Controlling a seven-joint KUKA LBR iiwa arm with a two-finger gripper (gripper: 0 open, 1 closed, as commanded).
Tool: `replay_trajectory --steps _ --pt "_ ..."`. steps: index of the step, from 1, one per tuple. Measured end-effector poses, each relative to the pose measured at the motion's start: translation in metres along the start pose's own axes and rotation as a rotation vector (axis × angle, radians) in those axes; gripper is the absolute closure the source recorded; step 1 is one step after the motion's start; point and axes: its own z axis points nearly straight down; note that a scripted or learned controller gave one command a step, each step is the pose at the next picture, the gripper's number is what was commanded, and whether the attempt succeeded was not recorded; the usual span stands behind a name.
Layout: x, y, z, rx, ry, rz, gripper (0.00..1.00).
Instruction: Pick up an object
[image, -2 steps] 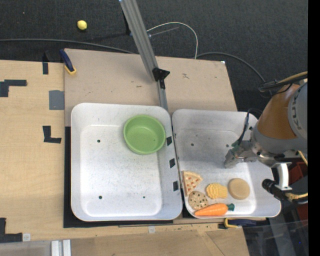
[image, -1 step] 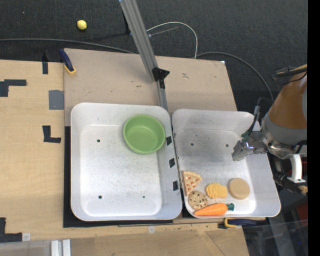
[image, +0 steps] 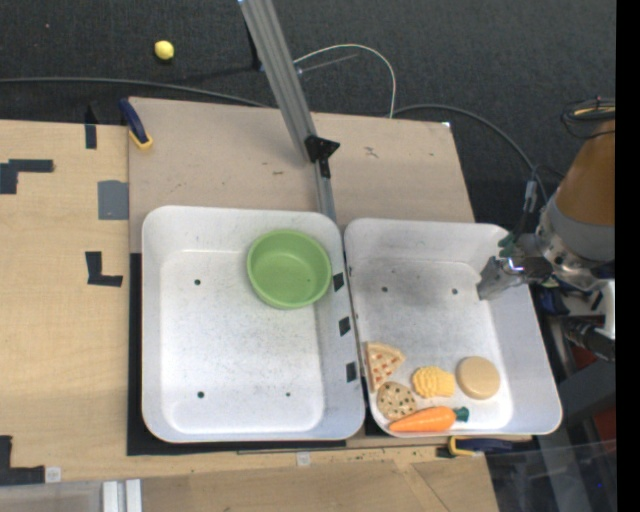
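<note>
On the bench before you, two shallow white bins sit side by side, their inner rims touching.

Left bin (image: 180, 330): one green bowl (image: 289, 267), upright, in the far right corner, close to the shared rim. The floor is scuffed grey.

Right bin (image: 420, 260): five toy food items, all clustered along the near edge.
- Pizza slice (image: 381, 361), at the left of the group, near the shared rim.
- Chocolate-chip cookie (image: 396, 400), just in front of the pizza slice, touching or almost touching it.
- Yellow corn piece (image: 433, 381), in the middle of the group, just beside the cookie.
- Round tan biscuit or bun (image: 479, 378), just right of the corn.
- Carrot (image: 428, 420), orange with a green top, lying flat along the near wall, in front of the cookie and corn.

Gripper (image: 494, 280): you will find it over the right bin's far right corner, at the right wall, well apart from the food cluster. Its dark fingers point toward the bin's middle. Nothing shows between them; whether the jaws are wide or narrow you cannot tell from this angle.

Arm (image: 590, 200): grey with an orange band, reaching in from the right.
</note>
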Motion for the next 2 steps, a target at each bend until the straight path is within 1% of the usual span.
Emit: replay_trajectory --steps 1,2 --pt "-0.006 -0.001 -0.044 0.001 0.0 0.001 1.0" --pt "-0.005 0.0 -0.065 0.003 0.001 0.001 1.0"
